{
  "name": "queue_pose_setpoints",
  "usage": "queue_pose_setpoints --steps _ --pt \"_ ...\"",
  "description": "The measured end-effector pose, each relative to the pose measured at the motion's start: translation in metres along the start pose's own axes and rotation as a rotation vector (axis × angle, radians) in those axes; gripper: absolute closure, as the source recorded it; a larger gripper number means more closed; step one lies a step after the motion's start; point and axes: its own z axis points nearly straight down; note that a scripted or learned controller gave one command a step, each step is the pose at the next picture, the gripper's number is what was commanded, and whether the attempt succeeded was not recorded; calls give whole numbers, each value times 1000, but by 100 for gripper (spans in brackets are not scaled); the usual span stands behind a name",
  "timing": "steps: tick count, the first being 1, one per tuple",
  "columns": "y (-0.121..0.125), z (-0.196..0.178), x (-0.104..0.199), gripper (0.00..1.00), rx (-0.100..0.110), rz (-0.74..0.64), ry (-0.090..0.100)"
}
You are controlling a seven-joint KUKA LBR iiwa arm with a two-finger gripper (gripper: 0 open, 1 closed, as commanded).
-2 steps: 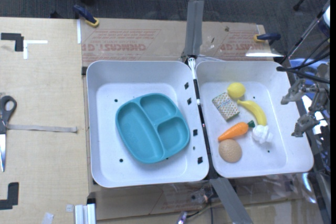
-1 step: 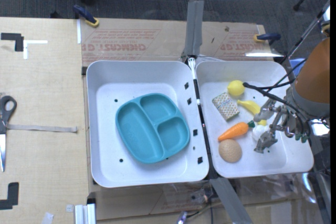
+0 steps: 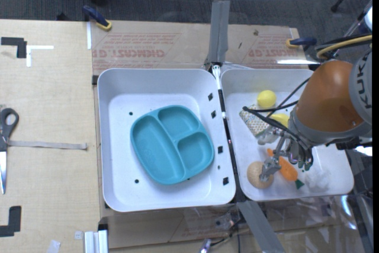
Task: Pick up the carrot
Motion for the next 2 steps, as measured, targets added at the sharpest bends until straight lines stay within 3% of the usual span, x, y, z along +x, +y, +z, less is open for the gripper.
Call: queue_pose_setpoints --steps 1,2 --pt "1 -10 -2 100 1 -4 -2" --pt "58 -94 19 100 3 83 13"
